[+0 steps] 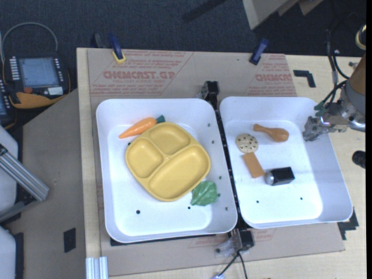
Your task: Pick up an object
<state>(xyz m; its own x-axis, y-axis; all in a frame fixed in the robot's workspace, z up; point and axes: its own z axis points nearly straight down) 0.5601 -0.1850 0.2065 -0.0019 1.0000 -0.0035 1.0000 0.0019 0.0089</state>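
The right bin point(325, 208) holds a brown drumstick-shaped piece point(271, 132), a round speckled cookie point(246, 142), an orange-brown rectangular bar point(253, 165) and a small black and silver block point(280, 176). My gripper point(317, 127) hangs at the bin's right rim, to the right of the drumstick piece and apart from it. Nothing shows between its fingers.
The left bin point(110, 156) holds a yellow divided plate point(167, 160), a toy carrot point(137, 127) at the plate's upper left and a green leaf piece point(204, 193) at its lower right. Blue clamps point(117, 48) hold the cardboard base at the back.
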